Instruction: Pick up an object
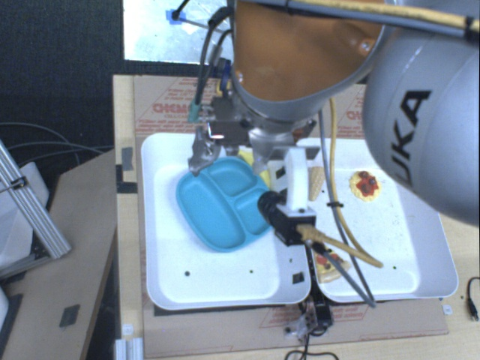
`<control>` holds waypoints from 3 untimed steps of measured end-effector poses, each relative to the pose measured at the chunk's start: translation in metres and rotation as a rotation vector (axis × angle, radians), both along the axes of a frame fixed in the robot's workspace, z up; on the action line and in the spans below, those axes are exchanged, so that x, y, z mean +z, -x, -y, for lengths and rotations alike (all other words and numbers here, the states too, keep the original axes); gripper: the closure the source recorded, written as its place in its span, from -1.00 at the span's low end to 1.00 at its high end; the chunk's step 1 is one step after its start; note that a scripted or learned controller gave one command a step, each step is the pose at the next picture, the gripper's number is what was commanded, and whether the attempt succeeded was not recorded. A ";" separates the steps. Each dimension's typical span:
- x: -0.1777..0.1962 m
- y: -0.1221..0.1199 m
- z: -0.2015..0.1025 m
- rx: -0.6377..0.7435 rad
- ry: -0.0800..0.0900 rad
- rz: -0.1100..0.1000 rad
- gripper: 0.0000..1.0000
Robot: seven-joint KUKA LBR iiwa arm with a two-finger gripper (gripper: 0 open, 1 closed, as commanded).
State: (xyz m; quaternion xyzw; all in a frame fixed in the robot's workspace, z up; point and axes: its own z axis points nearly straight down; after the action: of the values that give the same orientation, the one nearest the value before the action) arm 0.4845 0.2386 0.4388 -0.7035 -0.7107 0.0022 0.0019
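From the overhead camera, the grey arm [420, 111] with its orange band [300, 36] reached in from the right and hung low over the two white bins. The gripper [204, 157] sat just above the far edge of a blue divided tray [221, 208], which lay flat in the left bin [172, 276], tilted diagonally, with three compartments showing. Whether the jaws were spread or pressed together could not be told, since the wrist hardware covered them; nothing was seen pinched between them. A sliver of something yellow [247, 158] peeked out behind the tray's far corner. In the right bin [427, 268] lay a small round pizza-like toy [365, 185] with red topping, a pale cone-shaped piece [317, 178] near the divider, and another flat food toy [330, 265] close to the front, partly crossed by cables. Both bins rested on a cardboard-covered tabletop [161, 103]
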 end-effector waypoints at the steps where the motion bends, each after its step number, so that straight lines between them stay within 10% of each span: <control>1: 0.005 -0.002 0.004 -0.006 -0.001 0.007 -1.00; 2: -0.153 -0.001 0.004 -0.011 0.002 -0.001 -1.00; 3: -0.158 -0.002 0.072 -0.015 0.001 0.004 -1.00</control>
State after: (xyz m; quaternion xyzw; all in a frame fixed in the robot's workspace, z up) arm 0.4869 0.1668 0.2806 -0.7089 -0.7053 0.0010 0.0002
